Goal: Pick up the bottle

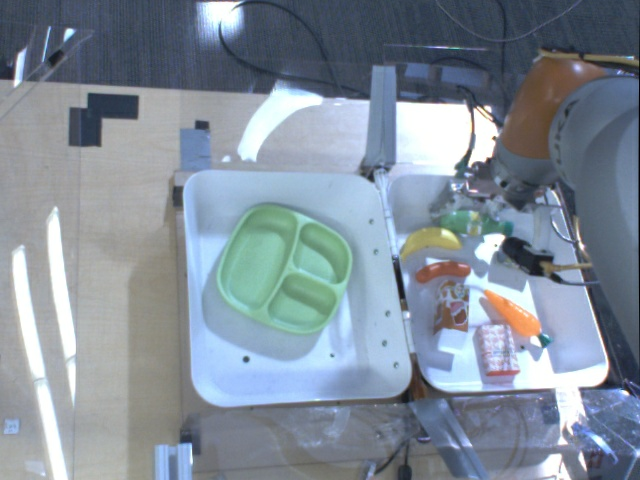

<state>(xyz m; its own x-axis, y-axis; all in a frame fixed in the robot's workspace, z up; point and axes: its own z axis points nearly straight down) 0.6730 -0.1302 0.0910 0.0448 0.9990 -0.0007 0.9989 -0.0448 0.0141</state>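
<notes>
Right bin — gripper (low) over green bottle

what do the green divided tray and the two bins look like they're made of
Green tray: probably moulded plastic, matte; even pale colour, rounded compartment walls, soft highlights. Left bin and right bin: likely glossy white plastic or coated metal; smooth rounded rims with bright reflections.

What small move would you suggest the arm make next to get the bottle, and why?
Probably a short descent straight down: the claw hangs at the right bin's far end, just above the green bottle, which lies beside the banana, not visibly gripped.
</notes>
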